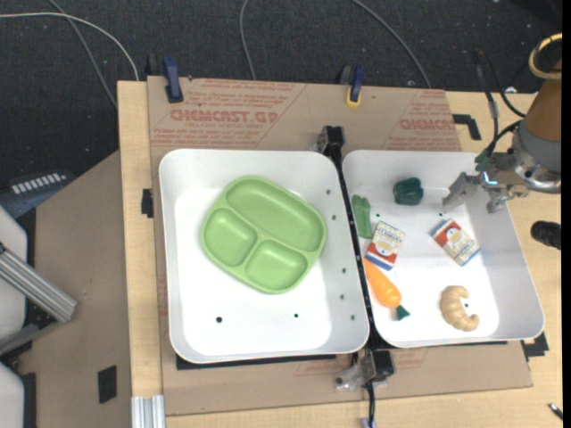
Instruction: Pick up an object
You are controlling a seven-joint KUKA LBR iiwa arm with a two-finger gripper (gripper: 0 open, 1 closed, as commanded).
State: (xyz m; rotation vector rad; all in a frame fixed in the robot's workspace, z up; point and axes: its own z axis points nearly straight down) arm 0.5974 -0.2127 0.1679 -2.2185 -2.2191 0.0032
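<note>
Six objects are counted in the right bin (526, 315): one croissant (459, 308), one carrot (387, 290), two small cartons (453, 242), two green pieces (408, 190). The open, empty gripper (474, 192) is seen above the far right.

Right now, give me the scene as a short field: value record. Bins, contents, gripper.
left bin: holds a green divided plate, three compartments
right bin: holds six items
dark green item: far side of the bin
light green item: against the bin's left wall
small cartons: one left of centre, one toward the right
carrot: below the left carton
croissant: near right corner
gripper: open, above the bin's far right part, nothing between its fingers
</note>
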